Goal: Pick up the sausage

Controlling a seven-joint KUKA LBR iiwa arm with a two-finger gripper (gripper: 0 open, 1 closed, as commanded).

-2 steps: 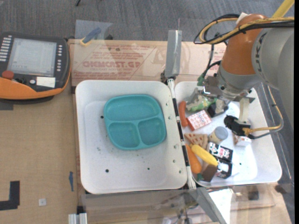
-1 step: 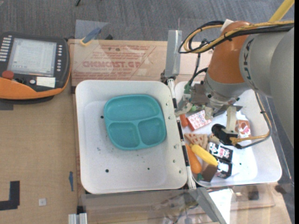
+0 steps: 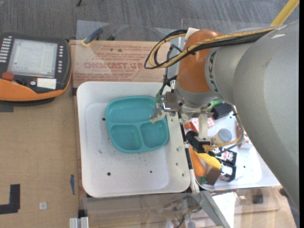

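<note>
- Sausage: I take it to be the brown piece (image 3: 212, 175) at lower right of the frame, in the cluttered right bin (image 3: 251, 172), still unpicked.
- Wrist bent down at frame centre, my gripper (image 3: 159, 112) over the teal plate (image 3: 135, 123) in the left bin (image 3: 90, 141).
- Finger spread: I cannot tell.

We saw grey carpet floor (image 3: 199, 4) beyond the bench's far edge, brown cardboard (image 3: 38, 151) covering its left side, a teach pendant (image 3: 33, 68) at its far left corner.
</note>
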